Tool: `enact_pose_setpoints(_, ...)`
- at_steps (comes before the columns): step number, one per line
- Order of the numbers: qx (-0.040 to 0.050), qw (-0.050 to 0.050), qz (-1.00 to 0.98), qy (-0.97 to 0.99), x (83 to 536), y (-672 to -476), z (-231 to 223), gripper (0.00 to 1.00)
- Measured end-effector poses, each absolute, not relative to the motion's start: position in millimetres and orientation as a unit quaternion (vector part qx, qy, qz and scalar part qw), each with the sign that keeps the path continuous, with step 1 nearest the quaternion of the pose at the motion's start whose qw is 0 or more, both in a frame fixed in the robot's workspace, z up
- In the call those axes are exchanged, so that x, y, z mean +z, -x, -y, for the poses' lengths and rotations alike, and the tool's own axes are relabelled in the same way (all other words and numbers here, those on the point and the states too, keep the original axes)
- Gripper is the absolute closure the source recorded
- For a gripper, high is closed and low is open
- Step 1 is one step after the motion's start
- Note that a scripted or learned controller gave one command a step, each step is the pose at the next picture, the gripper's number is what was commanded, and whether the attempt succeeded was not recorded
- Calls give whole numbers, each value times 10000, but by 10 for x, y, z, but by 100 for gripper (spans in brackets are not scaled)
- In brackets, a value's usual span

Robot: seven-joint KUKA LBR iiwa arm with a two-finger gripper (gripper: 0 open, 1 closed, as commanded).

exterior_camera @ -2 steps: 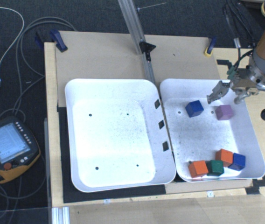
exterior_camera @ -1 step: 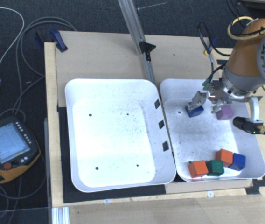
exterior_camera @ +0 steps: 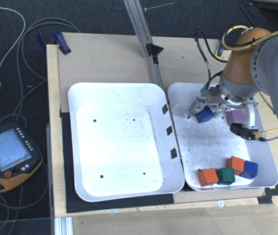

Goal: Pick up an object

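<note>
Blue cube (exterior_camera: pixel 204 115): in the right bin (exterior_camera: pixel 197 146), upper part, near the bin's far edge and left of its middle; sits directly at the pincer (exterior_camera: pixel 203 112), apparently between the two fingers, which look closed about it. Whether it is lifted clear of the bin floor cannot be told. Its long axis cannot be made out; it reads as roughly cubic.

Bench (exterior_camera: pixel 104 58): pale wood, bearing both bins.

Left bin (exterior_camera: pixel 80 131): white, shallow, speckled floor.

Right bin: white, shallow, holding all the blocks.

Arm (exterior_camera: pixel 256 58): grey with orange band, entering over the right bin's far right corner, wrist pointing down and left.

Pendant (exterior_camera: pixel 7 153): off the bench, left side.

Purple block (exterior_camera: pixel 236 116): just right of the pincer, partly hidden by the wrist.

Near-edge cluster, right bin, well apart from the pincer: orange block (exterior_camera: pixel 208 176), green block (exterior_camera: pixel 225 176), second orange block (exterior_camera: pixel 237 164), second blue block (exterior_camera: pixel 249 169), touching in a row.

Judgement: grasp appears made; the next move is a straight lift, with slip the main risk.
</note>
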State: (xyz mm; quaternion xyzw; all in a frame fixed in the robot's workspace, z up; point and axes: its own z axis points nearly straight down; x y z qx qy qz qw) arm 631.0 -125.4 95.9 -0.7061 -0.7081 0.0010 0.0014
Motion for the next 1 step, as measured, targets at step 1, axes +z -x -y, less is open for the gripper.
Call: enact_pose_setpoints(1, -1, -5, 7082, 7060, 1114, -6317, 1258, 100)
